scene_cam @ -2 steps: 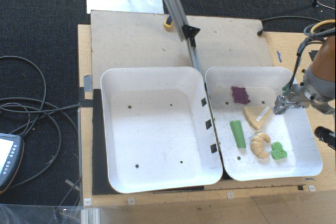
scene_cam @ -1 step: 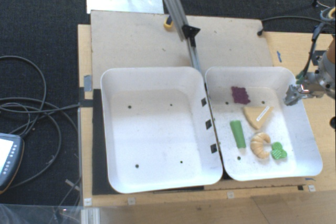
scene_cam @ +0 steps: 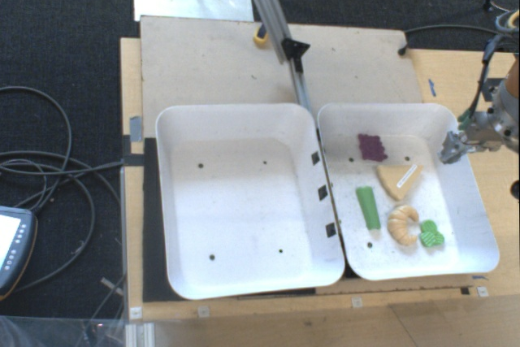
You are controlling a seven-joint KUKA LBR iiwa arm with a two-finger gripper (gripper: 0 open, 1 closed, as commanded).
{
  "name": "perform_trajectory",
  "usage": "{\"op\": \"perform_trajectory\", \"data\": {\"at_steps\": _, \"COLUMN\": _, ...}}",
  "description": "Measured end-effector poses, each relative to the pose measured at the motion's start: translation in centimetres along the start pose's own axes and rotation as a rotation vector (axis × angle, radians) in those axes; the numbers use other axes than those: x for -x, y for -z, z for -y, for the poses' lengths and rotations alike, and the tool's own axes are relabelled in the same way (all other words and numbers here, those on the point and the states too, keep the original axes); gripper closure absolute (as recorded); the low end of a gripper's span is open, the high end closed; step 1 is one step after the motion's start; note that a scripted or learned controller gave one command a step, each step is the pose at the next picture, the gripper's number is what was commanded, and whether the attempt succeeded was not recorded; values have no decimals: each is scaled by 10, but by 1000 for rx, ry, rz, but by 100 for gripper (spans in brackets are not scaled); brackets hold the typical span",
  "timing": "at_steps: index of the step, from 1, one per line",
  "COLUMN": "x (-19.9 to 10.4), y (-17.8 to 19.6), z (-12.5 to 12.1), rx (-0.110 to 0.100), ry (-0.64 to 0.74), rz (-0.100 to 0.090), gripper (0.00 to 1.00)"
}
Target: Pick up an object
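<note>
Gripper [scene_cam: 452, 149] hangs over right bin's [scene_cam: 479, 215] right rim, finger state cannot be told. Items lie left of it: purple grape bunch [scene_cam: 372, 146], cheese wedge [scene_cam: 398, 180], croissant [scene_cam: 403, 224], green stick [scene_cam: 368, 207].

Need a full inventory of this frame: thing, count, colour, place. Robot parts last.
white bins: 2, white, side by side on the bench
purple piece: 1, purple, right bin, far part
cheese wedge: 1, pale yellow, right bin, middle
green stick: 1, green, right bin, near the divider side
croissant: 1, tan, right bin, near part
green leafy piece: 1, green, right bin, beside the croissant
metal pole: 1, grey, slanting over the bench top
tablet: 1, dark, on the floor at left, among cables
gripper: 1, grey, over the right bin's right rim, nothing seen between its fingers
</note>
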State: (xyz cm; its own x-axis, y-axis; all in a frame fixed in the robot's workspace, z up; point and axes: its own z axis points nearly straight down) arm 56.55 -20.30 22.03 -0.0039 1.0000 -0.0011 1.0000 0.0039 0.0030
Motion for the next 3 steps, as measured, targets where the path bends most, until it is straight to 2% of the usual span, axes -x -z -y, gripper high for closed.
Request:
{"op": "perform_trajectory", "data": {"at_steps": 1, "x": -53, "y": 12, "z": 0, "rx": 0, "ry": 7, "rz": -2, "gripper": 100}}
{"op": "perform_trajectory", "data": {"at_steps": 3, "x": -164, "y": -4, "z": 4, "rx": -3, "ry": 7, "rz": -4, "gripper": 100}}
